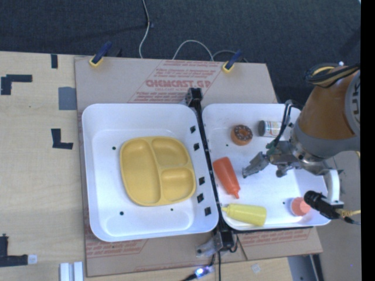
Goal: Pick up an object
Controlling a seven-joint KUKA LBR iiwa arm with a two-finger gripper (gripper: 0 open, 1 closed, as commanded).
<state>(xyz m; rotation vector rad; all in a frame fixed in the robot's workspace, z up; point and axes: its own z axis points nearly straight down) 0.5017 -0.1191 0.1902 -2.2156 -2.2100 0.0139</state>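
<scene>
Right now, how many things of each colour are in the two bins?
Yellow: 2, tray and bottle
Orange: 1, bottle
Brown: 1, donut
Silver: 1, can
Pink: 1, small thing
Total: 6

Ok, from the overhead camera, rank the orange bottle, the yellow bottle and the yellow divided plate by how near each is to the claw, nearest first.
1. Orange bottle: right bin, just left of the claw.
2. Yellow bottle: right bin's front edge, below the claw.
3. Yellow divided plate: over in the left bin, farthest.
</scene>
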